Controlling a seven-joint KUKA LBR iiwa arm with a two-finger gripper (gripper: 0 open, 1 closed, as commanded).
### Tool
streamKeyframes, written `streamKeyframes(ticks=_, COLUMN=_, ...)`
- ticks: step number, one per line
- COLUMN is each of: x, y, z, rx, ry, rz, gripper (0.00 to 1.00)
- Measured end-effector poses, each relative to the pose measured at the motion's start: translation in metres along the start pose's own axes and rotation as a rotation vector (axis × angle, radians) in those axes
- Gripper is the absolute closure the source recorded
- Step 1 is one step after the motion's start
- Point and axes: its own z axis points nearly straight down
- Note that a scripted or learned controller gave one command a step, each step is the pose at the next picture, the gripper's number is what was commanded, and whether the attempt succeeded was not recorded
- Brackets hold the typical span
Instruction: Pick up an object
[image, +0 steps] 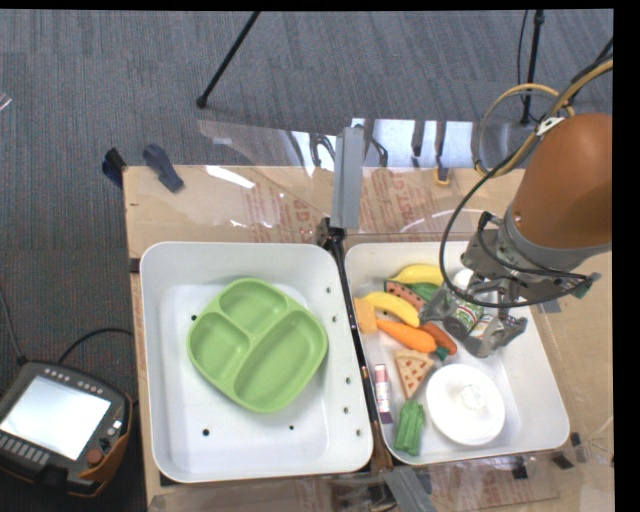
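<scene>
In the camera view the arm reaches in from the right and its tool (478, 318) hangs low over the right bin (548, 415), among a heap of toy food. How the tool is set, and whether it grips anything, I cannot tell; its tip is lost in clutter and its own dark hardware.

The nearest candidates lie just left of it: an orange carrot (405, 334), a yellow banana (390, 304) and a second banana (417, 272) further back. Nearer the front rim sit a waffle wedge (411, 372), a green pickle-like piece (409, 427) and a white round lid (465, 403).

These look like hollow plastic: light, stiff, smooth and probably slippery, not fragile. The carrot seems the best hold, taken across its thick middle, where the sides are near parallel. The bananas curve and may squirt out. The lid lies flat and wide, poor for two fingers.

The left bin (160, 420) holds a green divided plate (258, 344).
</scene>
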Motion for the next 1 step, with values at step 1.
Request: streamKeyframes(ticks=1, x=0.0211, y=0.0334, z=0.1276, rx=0.005, ry=-0.001, rz=-0.16, gripper=0.0)
